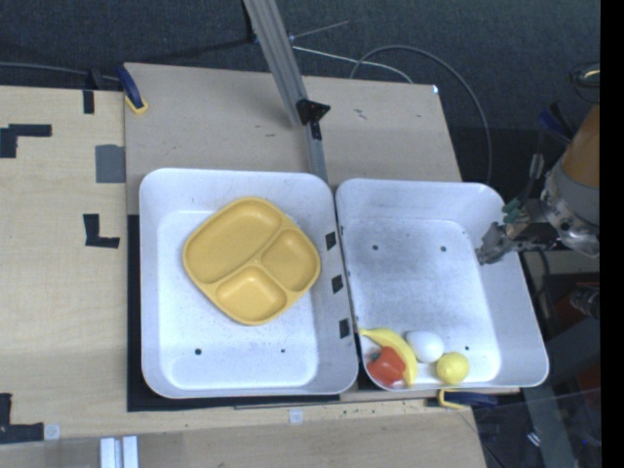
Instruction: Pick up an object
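Now | 1 yellow tray point(252, 259) L bin point(166, 261) | 4 items R bin point(429, 213): banana point(394, 343), tomato point(387, 365), egg point(423, 344), lemon point(451, 367)

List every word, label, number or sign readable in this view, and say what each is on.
None: no legible text anywhere.
Yellow divided plate in the left bin: plain, no print.
Banana, red item, white ball and yellow ball in the right bin: no labels visible.
Dark tape pieces on the wooden bench: shapes, not letters.
Gripper: no markings discernible.

One fixed camera looks down aslant on both bins point(336, 261).
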Controlling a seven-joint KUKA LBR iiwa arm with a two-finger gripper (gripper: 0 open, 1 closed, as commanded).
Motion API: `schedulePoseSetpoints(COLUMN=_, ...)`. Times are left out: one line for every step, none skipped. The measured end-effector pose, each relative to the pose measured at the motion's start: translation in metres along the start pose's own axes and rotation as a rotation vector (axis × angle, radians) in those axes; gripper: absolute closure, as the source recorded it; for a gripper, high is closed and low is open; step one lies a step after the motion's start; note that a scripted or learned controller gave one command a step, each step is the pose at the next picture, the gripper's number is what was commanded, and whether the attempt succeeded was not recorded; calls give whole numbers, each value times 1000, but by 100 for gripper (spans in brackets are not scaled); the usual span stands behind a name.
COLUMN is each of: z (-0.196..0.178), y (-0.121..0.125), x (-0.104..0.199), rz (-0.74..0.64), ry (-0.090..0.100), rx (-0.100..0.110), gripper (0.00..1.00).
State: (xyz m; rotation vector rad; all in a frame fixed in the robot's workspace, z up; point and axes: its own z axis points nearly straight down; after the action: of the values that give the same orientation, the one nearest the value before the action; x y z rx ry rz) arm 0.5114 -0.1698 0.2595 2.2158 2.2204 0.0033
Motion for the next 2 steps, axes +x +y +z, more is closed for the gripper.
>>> schedulePoseSetpoints(z=-4, y=27, x=52, rz=-5, ry=3, rx=5, gripper=100)
schedulePoseSetpoints(z=4, y=39, x=99, rz=-4, ry=3, rx=7, gripper=100)
